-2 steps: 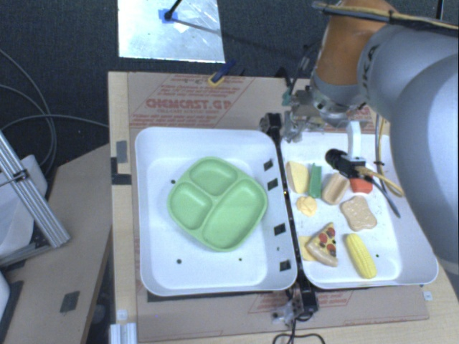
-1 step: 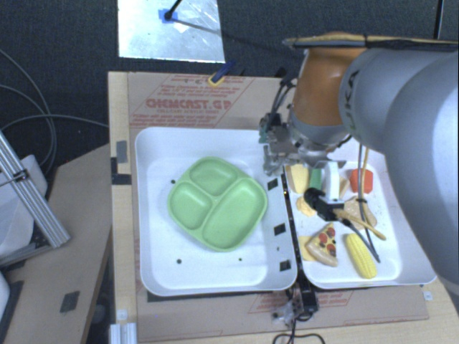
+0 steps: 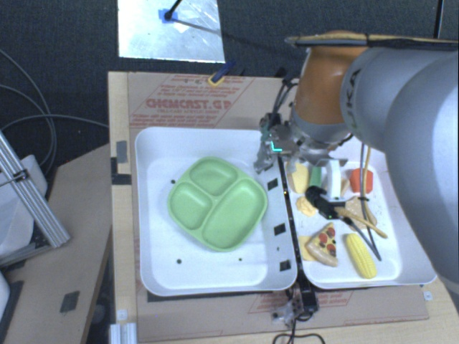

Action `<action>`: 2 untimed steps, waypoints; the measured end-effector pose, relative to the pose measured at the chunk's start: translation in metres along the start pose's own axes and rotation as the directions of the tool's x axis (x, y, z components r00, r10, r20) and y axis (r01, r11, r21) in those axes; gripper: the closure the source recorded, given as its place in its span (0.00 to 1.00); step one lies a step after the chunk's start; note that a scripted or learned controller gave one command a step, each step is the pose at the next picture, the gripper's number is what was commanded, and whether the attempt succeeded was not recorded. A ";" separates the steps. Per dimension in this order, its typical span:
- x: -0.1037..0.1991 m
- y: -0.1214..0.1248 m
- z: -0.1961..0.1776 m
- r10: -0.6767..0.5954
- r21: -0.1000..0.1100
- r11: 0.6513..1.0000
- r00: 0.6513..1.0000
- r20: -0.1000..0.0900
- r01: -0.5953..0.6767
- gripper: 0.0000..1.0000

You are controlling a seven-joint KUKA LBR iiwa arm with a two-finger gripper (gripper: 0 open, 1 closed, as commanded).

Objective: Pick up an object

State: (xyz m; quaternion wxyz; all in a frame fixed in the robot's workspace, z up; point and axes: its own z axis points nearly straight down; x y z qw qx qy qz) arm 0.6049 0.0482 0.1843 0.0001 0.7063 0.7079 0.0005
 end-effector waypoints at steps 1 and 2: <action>0.000 0.000 0.000 0.000 0.000 1.000 1.000 0.000 0.000 0.00; -0.035 -0.024 -0.017 0.004 0.001 1.000 1.000 0.000 -0.004 0.00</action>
